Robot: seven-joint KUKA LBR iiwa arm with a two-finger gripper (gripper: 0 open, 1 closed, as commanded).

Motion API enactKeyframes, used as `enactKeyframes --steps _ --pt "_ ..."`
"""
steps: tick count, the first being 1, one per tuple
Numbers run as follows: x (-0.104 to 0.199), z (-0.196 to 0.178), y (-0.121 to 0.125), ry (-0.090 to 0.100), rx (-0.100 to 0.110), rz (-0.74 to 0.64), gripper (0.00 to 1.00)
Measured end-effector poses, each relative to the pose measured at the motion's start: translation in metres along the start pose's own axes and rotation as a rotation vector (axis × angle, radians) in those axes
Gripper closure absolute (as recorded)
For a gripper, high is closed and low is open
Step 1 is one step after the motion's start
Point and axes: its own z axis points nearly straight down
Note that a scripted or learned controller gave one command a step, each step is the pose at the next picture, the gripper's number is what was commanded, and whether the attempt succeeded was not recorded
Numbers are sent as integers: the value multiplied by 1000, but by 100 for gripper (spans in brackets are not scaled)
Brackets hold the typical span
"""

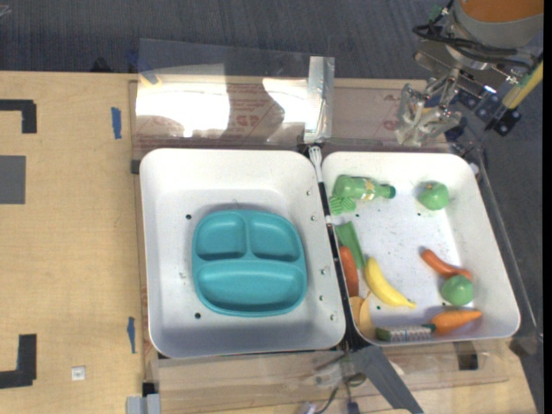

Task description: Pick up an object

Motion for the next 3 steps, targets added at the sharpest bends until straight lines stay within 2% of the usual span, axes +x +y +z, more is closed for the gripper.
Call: enactKeyframes --steps 1,2,3 --pt "1 71 42 7 -11 68 100" --pt "8 -43 -3 -1 3 81 100" --pt "-9 163 13 10 -17 74 100"
